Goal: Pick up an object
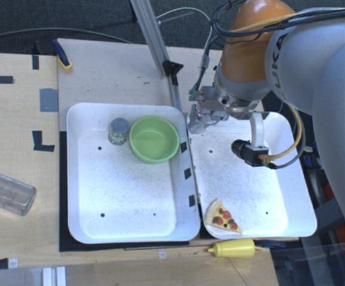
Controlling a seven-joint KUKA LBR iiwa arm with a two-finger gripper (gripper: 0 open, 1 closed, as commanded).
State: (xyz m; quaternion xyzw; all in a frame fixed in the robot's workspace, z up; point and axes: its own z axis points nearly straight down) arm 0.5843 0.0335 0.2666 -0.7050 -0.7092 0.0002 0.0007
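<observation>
A green bowl [154,139] sits at the back of the left bin [89,219], with a small grey-lidded can [118,131] just left of it. In the right bin [291,219], a toy pizza slice [223,216] lies at the near left corner. My gripper [201,123] hangs over the back left corner of the right bin, close to the divider between the bins. It is apart from the bowl and far from the pizza slice. I see nothing held in it.
A yellow mustard bottle [235,248] lies on the bench in front of the right bin. A clear plastic container [5,191] rests on the bench at far left. A grey metal pole [154,37] slants down to the bins' back edge.
</observation>
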